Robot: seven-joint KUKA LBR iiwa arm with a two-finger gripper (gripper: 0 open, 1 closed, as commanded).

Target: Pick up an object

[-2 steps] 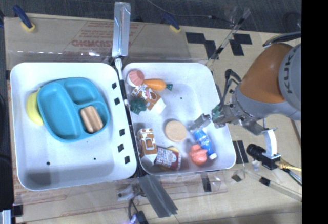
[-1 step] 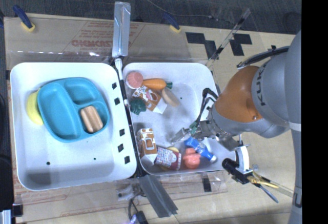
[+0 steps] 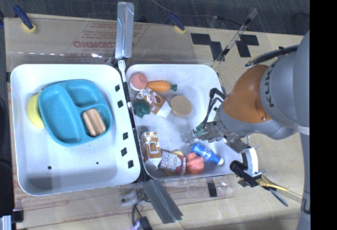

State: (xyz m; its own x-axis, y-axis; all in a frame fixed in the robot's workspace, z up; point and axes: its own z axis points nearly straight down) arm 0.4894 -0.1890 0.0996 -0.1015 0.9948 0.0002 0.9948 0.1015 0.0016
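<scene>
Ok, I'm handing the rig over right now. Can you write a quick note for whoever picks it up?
Gripper: low in the right bin, beside the blue bottle; finger state unclear, nothing seen held.
Right bin: carrot, tan disc, cartons, red packet, pink toy.
Left bin: blue divided tray with a bread roll.
Done: no pick confirmed.
Left: grasp and lift one object.
</scene>
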